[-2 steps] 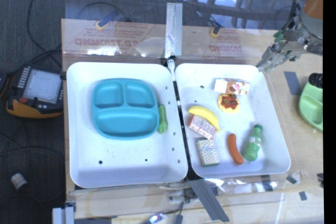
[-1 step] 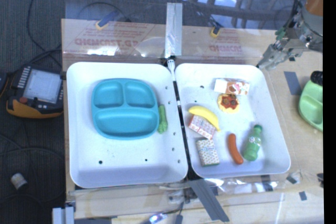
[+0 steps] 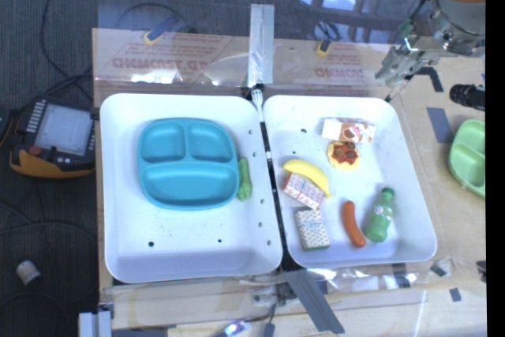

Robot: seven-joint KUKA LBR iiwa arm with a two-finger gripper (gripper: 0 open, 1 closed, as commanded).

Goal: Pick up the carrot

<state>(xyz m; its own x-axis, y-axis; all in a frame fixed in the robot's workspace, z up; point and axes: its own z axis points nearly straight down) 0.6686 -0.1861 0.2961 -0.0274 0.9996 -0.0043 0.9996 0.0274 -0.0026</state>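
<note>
The carrot (image 3: 353,223), a short orange-red stick, lies in the right bin (image 3: 410,170) near its front edge. It sits between a small patterned box (image 3: 313,229) and a green bottle (image 3: 379,215). My gripper (image 3: 398,67) hangs high above the bench beyond the right bin's far right corner, well away from the carrot and with nothing seen in it.
The right bin also has a banana (image 3: 306,174), a pink wafer pack (image 3: 303,191), a round red-yellow toy (image 3: 344,154) and a white packet (image 3: 347,129). The left bin (image 3: 118,233) holds a blue divided plate (image 3: 188,162) and a green vegetable (image 3: 245,179). A green item (image 3: 469,154) lies on the bench at right.
</note>
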